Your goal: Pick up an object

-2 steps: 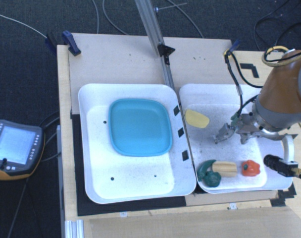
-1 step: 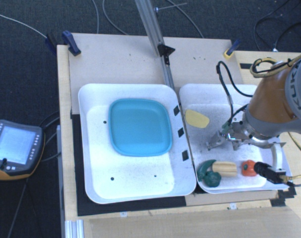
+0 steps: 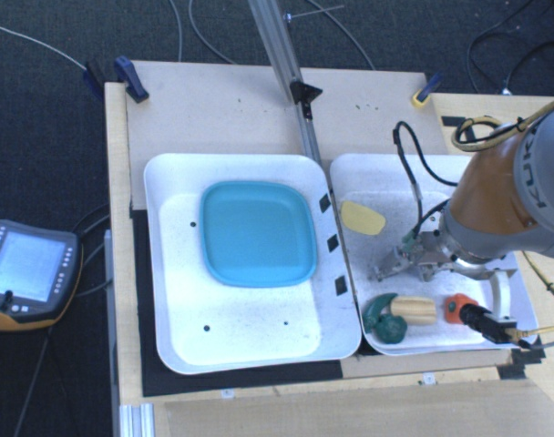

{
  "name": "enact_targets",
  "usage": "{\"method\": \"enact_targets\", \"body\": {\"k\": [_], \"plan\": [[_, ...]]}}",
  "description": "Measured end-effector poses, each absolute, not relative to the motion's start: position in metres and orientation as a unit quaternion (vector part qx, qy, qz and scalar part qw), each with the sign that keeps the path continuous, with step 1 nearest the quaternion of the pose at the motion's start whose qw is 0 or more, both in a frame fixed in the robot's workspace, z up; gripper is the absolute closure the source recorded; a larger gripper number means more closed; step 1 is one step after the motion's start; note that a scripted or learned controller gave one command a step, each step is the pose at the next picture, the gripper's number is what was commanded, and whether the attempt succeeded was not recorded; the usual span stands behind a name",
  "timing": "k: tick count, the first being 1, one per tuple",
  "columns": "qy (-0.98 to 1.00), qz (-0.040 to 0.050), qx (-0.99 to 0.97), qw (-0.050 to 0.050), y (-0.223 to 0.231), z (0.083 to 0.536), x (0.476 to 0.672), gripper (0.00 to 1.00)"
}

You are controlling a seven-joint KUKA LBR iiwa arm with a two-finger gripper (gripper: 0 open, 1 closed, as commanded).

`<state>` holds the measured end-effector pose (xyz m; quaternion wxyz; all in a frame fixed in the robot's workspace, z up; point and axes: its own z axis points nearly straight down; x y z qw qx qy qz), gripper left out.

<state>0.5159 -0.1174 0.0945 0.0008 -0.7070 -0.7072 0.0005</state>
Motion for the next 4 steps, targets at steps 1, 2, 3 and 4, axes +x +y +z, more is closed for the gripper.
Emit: {"method": "enact_targets", "body": {"k": [1, 2, 3, 4], "plan": [[-0.707, -0.0004, -0.707, 0.000, -0.118, 0.106, 0.517, 1.00], [-0.707, -0.0016, -0.707, -0.002, -0.123, 0.167, 0.519, 1.00], [-0.707, -0.0015, -0.707, -0.002, -0.123, 0.220, 0.520, 1.00], [-0.709, -0.0006, -0.705, 0.001, -0.065, 0.214, 0.526, 1.00]]}}
